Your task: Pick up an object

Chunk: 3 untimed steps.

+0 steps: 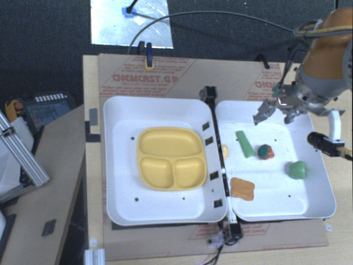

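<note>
Dark carpet surrounds a bench [94, 203] covered by a protective board printed with red lettering, and on that board sit two shallow white bins side by side. Left of the bench stands a lower table with a handheld controller [47, 110] lying on it, and at the far side a shiny metal plate [130, 14] rests on the floor with a blue tag and a black cable running over it.

On the left, the left bin [118, 120] holds a yellow compartment tray [171, 157] lying flat near its middle. On the right, the right bin [320, 197] holds four small things: a green stick [245, 144] lying at a slant near the far left part, a small red and teal toy [266, 152] just beside it on the right, a green ball [298, 170] farther right, and an orange flat piece [242, 188] nearer the front, close to the divider between the bins.

From the right, the grey arm with its orange band reaches in, and the gripper [276, 110] hangs above the far part of the right bin, apart from all four things. Its fingers are spread apart and grasp nothing.
</note>
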{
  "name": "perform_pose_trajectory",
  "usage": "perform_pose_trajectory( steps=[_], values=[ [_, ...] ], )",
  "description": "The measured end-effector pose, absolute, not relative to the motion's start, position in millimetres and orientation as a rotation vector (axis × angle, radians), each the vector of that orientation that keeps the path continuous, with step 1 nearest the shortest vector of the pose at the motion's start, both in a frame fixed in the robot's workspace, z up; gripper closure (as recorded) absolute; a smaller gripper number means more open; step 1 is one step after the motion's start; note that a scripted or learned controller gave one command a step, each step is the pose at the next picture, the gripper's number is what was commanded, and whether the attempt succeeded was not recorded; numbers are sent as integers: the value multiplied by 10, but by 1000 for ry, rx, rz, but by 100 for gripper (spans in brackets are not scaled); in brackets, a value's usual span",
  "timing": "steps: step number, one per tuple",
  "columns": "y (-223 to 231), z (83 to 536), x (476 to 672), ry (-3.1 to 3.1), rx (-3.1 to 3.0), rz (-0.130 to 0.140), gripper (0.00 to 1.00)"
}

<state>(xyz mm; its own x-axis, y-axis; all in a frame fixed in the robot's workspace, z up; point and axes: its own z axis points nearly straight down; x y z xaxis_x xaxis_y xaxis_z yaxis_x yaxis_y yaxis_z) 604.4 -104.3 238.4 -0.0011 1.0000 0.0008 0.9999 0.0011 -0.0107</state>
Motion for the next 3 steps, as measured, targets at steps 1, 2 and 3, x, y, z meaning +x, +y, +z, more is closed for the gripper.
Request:
perform_pose_trajectory(
  steps=[1,2,3],
  values=[
    [-1042,2452,6067,-2225,-2219,-1,0],
    [-962,1877,6093,-2226,-2217,0,0],
    [-1029,1298,6062,-2222,-2221,0,0]
  ],
)
